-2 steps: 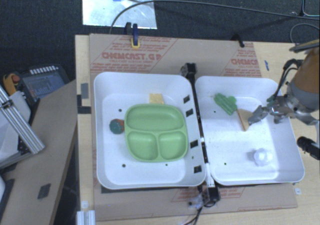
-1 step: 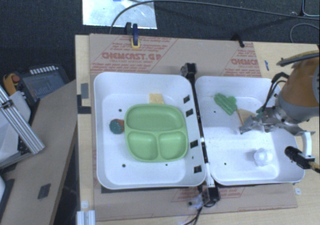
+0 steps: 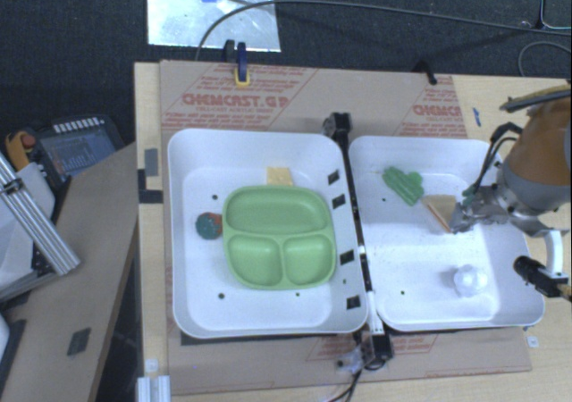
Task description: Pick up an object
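Apparently at the reaching step, the gripper (image 3: 461, 218) sits low at the tan wedge (image 3: 439, 210) near the right bin's (image 3: 420, 313) far right edge, its grip state unreadable, so next it must close squarely and lift.

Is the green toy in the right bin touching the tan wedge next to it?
Apart. The camera view shows a strip of white bin floor between the green toy and the tan wedge, which lies by the gripper.
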`<state>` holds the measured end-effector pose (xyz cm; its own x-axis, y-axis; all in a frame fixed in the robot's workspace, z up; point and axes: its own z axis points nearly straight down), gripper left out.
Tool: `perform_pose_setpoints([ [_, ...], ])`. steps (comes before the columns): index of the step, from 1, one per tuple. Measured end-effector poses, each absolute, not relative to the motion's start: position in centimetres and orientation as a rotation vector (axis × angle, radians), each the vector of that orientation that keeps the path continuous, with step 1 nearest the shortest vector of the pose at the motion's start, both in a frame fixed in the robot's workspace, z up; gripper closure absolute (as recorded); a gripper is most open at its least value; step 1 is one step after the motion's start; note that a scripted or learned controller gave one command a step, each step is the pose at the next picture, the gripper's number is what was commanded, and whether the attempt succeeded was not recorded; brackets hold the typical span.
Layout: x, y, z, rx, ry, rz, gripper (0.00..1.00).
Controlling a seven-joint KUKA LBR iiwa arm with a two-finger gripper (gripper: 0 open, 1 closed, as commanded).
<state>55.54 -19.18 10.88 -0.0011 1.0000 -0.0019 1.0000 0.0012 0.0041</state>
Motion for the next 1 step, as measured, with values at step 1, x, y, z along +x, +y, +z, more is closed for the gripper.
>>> perform_pose_setpoints([
  [1,54.99,-19.51,15.52,2.219,2.217,0.004,1.00],
])
